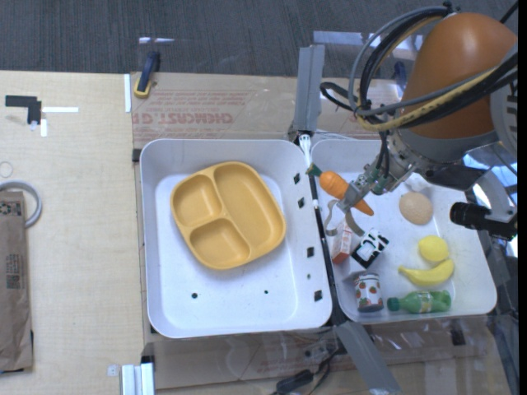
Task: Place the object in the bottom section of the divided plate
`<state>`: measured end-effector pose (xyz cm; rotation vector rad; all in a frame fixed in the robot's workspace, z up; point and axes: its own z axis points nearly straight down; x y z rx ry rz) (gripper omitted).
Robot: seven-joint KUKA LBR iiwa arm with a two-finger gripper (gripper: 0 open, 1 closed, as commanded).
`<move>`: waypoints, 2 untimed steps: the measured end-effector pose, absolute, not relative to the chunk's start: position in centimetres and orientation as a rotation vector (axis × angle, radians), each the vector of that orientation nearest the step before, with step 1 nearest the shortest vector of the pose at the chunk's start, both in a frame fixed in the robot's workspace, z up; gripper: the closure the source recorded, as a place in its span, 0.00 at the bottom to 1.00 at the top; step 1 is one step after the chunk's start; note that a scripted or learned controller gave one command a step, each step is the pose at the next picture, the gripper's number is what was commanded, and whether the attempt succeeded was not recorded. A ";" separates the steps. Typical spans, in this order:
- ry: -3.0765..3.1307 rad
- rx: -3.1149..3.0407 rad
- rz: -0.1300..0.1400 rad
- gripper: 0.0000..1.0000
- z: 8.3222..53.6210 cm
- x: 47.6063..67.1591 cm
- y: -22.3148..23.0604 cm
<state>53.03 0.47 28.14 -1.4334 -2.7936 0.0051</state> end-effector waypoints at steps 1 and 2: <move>-2.990 -0.953 0.004 1.00 24.9 54.2 5.7; -2.988 -0.960 0.006 1.00 25.7 54.4 5.5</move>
